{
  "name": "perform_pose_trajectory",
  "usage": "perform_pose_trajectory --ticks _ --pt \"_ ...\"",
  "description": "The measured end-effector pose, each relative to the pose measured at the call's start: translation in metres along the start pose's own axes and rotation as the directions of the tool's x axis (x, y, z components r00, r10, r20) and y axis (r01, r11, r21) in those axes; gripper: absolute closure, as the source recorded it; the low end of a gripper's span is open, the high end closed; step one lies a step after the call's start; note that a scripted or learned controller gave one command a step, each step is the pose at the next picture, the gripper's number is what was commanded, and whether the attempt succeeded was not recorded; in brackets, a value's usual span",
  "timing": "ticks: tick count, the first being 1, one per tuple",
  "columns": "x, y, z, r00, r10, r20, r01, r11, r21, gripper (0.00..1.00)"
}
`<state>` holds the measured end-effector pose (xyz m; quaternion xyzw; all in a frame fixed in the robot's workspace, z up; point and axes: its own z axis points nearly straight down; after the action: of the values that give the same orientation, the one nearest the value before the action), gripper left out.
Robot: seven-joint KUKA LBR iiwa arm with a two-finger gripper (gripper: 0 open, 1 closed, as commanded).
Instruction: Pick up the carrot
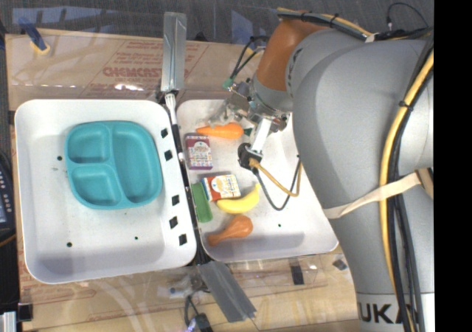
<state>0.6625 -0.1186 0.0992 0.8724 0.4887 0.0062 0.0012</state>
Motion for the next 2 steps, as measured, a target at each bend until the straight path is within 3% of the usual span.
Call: perform_pose_trajectory --ticks 1,2 --pt "0.002 -0.001 -0.007 1.0 -0.009 0.001 0.009 1.0 0.005 1.0" --pt "0.05 -0.035 -0.114 0.999 -0.036 0.011 0.036 0.999 0.013 1.0"
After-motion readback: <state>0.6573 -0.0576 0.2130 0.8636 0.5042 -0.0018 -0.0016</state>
